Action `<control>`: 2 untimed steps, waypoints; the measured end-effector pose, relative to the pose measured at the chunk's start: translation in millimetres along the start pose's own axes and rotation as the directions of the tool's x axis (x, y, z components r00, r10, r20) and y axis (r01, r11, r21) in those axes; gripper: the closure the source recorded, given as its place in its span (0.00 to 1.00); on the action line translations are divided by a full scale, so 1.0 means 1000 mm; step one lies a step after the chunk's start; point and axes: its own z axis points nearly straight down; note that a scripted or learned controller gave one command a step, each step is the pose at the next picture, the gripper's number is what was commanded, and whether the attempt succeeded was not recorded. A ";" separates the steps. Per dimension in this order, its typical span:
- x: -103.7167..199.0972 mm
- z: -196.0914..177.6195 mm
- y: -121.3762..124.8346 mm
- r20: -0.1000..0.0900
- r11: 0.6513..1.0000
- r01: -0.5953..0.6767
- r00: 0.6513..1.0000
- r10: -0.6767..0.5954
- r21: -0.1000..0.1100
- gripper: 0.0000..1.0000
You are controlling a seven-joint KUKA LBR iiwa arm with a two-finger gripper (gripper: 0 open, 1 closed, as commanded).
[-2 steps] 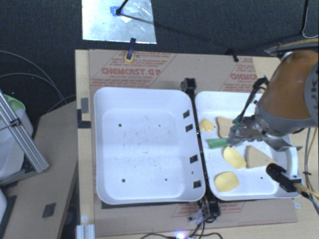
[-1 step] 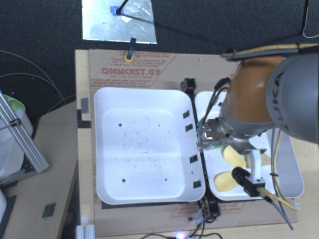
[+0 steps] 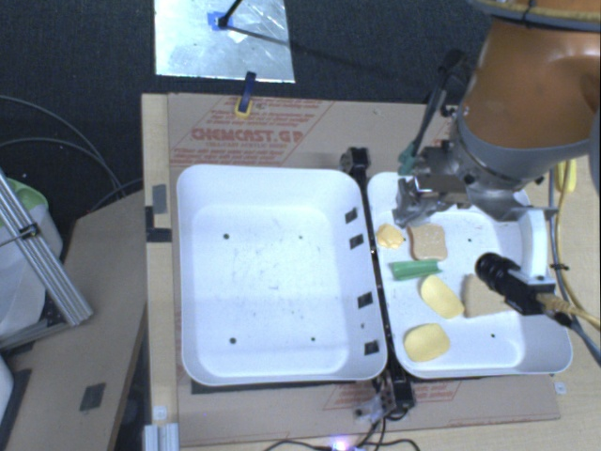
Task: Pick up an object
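My gripper (image 3: 408,207) hangs low over the far left part of the right bin (image 3: 540,346). Just below it lie a small yellow piece (image 3: 390,237) and a tan slice like toast (image 3: 428,242); I cannot tell if it touches either. Nearer the front are a green stick (image 3: 415,269), a yellow oval piece (image 3: 440,296) and another yellow lump (image 3: 425,342). A pale tan block (image 3: 472,299) lies partly behind the robot's hardware. Nothing is visibly held.
The left bin (image 3: 272,181) sits beside the right one, with a black divider and clips (image 3: 362,242) between them. The arm's large orange and grey body (image 3: 540,73) looms over the right bin's far side. A metal sheet (image 3: 223,24) lies beyond the bench.
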 end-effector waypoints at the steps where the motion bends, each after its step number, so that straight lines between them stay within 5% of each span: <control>1: 0.045 -0.148 0.002 -0.002 1.000 0.000 1.000 0.000 -0.001 1.00; 2: 0.104 -0.138 0.001 0.002 1.000 0.000 1.000 0.000 0.017 1.00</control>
